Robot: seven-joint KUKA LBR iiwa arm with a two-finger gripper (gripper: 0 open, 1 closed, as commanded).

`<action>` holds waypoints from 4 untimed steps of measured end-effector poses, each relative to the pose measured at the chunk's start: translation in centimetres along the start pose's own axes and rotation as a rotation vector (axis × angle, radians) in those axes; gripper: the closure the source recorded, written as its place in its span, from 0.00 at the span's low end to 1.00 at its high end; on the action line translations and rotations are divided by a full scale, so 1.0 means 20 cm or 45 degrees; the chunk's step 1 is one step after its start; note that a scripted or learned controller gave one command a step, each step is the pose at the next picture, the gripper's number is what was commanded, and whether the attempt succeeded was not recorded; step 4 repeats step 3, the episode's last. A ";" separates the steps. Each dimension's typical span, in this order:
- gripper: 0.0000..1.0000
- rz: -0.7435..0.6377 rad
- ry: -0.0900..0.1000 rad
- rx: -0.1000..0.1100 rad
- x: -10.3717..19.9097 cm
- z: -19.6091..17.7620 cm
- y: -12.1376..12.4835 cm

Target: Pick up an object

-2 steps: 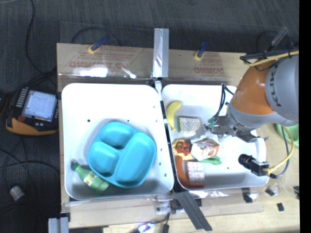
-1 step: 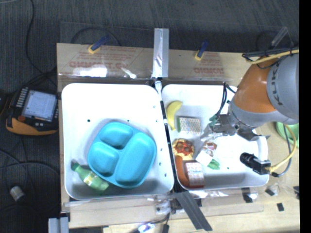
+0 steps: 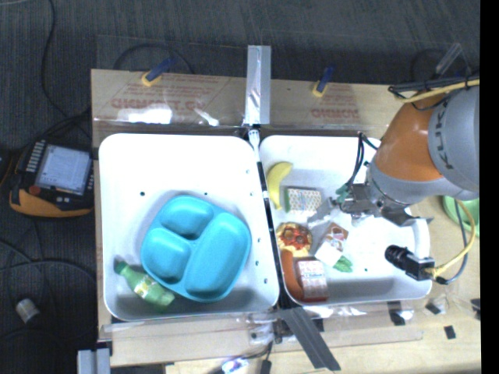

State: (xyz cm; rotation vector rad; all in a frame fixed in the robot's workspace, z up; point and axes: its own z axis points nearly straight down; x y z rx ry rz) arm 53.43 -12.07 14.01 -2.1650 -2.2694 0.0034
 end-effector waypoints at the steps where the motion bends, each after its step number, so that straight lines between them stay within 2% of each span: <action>1: 0.00 -0.065 -0.006 -0.021 -0.12 0.25 -0.12; 2: 1.00 -0.064 -0.008 -0.029 -0.12 0.19 -0.11; 3: 1.00 0.179 -0.006 -0.003 0.29 -0.56 -0.15; 4: 1.00 0.179 -0.006 -0.003 0.29 -0.56 -0.15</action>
